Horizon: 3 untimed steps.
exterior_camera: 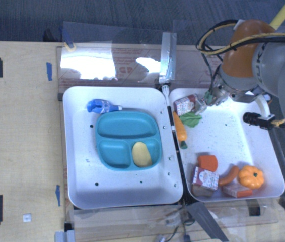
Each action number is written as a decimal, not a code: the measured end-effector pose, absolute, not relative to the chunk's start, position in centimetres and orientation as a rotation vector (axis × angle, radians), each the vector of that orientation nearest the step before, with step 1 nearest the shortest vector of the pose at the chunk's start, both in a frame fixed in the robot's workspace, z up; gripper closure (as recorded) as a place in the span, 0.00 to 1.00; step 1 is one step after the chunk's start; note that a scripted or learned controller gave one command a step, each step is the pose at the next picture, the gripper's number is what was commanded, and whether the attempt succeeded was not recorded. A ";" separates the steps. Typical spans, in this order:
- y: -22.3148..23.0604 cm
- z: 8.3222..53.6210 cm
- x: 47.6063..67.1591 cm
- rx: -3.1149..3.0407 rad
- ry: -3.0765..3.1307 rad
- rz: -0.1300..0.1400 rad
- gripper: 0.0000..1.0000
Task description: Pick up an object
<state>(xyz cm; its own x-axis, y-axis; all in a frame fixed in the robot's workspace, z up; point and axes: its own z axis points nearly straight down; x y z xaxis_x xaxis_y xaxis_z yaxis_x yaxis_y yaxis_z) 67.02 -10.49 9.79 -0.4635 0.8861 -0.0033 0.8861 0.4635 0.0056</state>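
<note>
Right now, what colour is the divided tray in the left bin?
Teal blue: the divided tray shows plainly in the camera view, with a yellow piece in one compartment.

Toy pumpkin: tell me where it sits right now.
In the camera view, the toy pumpkin lies in the right bin, near its front right corner, just right of the sausage.

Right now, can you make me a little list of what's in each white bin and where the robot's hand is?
left bin: blue divided tray with a yellow potato-like toy in its lower right compartment; small blue toy above the tray
right bin: carrot, green leaf, small red-and-white packet, red block, red box, sausage, orange pumpkin
hand: at the right bin's top left, beside the packet
holding anything: cannot tell
</note>
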 end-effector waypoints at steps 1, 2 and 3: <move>-10.2 9.5 66.7 1.630 2.699 0.001 0.00; -10.3 10.4 67.0 1.624 2.691 0.002 1.00; -10.1 10.3 66.9 1.627 2.698 0.001 0.00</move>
<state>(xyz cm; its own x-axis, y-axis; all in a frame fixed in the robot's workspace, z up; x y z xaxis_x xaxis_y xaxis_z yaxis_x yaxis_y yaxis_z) 66.87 -10.14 10.27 -0.4668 0.8843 0.0083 0.8843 0.4669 -0.0041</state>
